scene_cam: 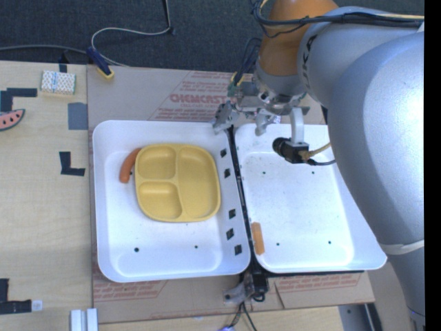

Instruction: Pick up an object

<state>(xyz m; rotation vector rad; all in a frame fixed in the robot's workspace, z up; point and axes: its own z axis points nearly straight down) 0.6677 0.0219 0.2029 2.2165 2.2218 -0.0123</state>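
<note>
A yellow divided plate (pixel 176 182) lies in the left bin (pixel 117 254), with an orange sausage-shaped piece (pixel 127 165) against its left edge. A second small orange piece (pixel 257 238) rests at the left wall of the right bin (pixel 324 247), near the front. My gripper (pixel 242 118) hangs over the far end of the divider between the two bins, under the orange wrist band. Its fingers point down at the bins' back rims and nothing shows between them.
The grey arm covers the right side of the view and part of the right bin. Outside the bins on the left bench lie a sponge-like block (pixel 58 82), black tape marks and a watermelon-slice toy (pixel 10 120). Cables run behind the bins.
</note>
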